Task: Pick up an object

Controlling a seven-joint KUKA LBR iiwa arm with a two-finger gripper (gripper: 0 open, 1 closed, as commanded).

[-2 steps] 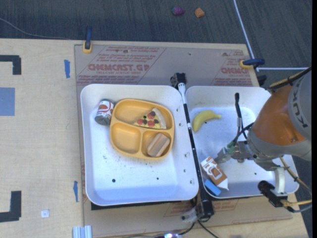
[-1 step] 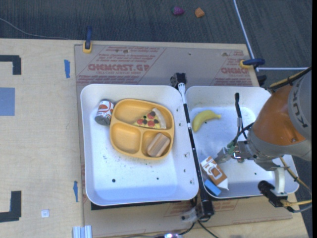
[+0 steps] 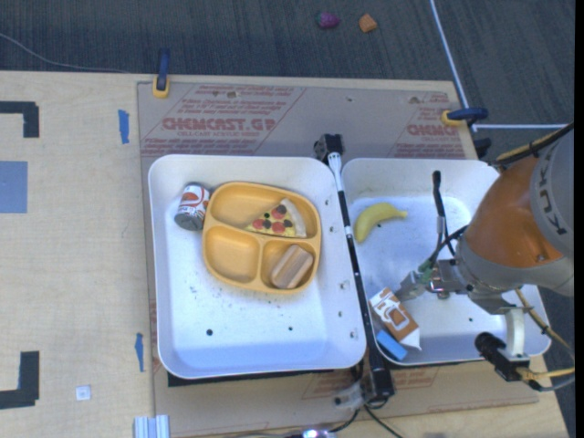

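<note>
nothing looks picked yet: the gripper point(image 3: 422, 281) hovers low in the right bin point(image 3: 474, 340), the carton point(image 3: 394, 316) at its seven o'clock and the banana point(image 3: 376, 218) at eleven, though whether its jaws are released or clenched i cannot tell.

- Single fixed cam, mounted above the bench point(image 3: 73, 245), looking down at a slant, not straight overhead.
- Far edge of the bench sits near the top of frame; dark carpeted floor point(image 3: 274, 16) shows beyond it.
- Both white bins fit in frame: left bin point(image 3: 182, 336) about centre, right bin point(image 3: 474, 181) toward the right side.
- Arm point(image 3: 525, 226) enters from the right and is cut off by the frame edge.
- Medium range: bin contents readable, small print on the cardboard sheet point(image 3: 301, 121) under the bins only partly legible.
- One view, so no overlap with any other.
</note>
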